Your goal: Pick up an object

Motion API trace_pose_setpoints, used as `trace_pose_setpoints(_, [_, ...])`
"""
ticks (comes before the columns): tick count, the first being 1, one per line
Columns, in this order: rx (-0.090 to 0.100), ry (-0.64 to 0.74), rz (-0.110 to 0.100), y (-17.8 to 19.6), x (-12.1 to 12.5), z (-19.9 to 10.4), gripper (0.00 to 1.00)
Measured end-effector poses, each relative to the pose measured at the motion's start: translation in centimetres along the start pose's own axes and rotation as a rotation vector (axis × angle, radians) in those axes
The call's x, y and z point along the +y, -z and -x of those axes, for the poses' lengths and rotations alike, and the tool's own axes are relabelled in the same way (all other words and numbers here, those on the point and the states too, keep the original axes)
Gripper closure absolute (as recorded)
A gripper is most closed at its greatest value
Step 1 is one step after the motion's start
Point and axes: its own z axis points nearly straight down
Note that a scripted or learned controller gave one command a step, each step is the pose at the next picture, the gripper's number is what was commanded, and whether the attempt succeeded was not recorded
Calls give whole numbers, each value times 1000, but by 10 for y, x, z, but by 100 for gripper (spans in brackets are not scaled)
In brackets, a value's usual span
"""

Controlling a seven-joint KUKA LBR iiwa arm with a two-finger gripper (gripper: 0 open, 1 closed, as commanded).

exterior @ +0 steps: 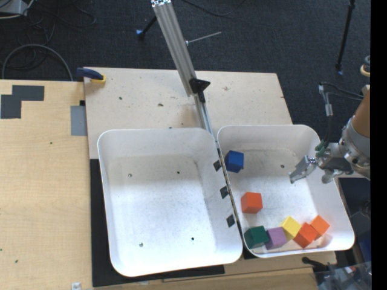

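The right bin (pixel 266 129) holds several small cubes. A blue cube (pixel 234 161) lies near its far left corner and an orange cube (pixel 251 202) sits toward the middle. Along the near wall stand a green cube (pixel 256 236), a purple cube (pixel 276 238), a yellow cube (pixel 291 226), a red cube (pixel 306 235) and another orange cube (pixel 320 225). My gripper (pixel 313 175) hangs over the bin's right edge, above and apart from the cubes. It is open, and nothing sits between its fingers (pixel 298 173).
The left bin (pixel 157 135) stands beside the right one, with a divider carrying black clips (pixel 224 192) between them. A slanted aluminium bar (pixel 179 47) rises behind the bins. A wooden table (pixel 42 180) lies to the left.
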Motion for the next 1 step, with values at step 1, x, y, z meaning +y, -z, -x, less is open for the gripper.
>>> trace_pose_setpoints(1, [-4, 9, 8, 215, -26, 26, 0])
